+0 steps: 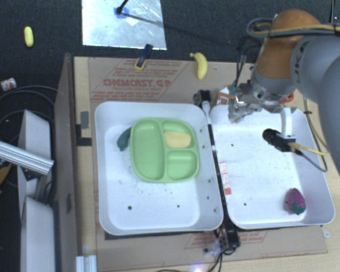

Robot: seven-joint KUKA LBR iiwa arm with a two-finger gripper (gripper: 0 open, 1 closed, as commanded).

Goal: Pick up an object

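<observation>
My gripper (236, 115) hangs over the far left corner of the right bin (255, 169), pointing down at its floor. No object shows between its fingers. A purple, strawberry-like toy with a green tip (295, 201) lies in the right bin's near right corner, far from the gripper. In the left bin (153, 205) sits a green divided plate (162, 150) with a yellow piece (178, 139) in its upper right compartment. A dark teal object (123, 138) lies against the plate's left edge.
A yellow banana (200, 64) rests on the cardboard behind the bins. A small orange and white item (222, 99) lies just behind the right bin near the gripper. A yellow object (28, 36) sits on the dark floor, far left.
</observation>
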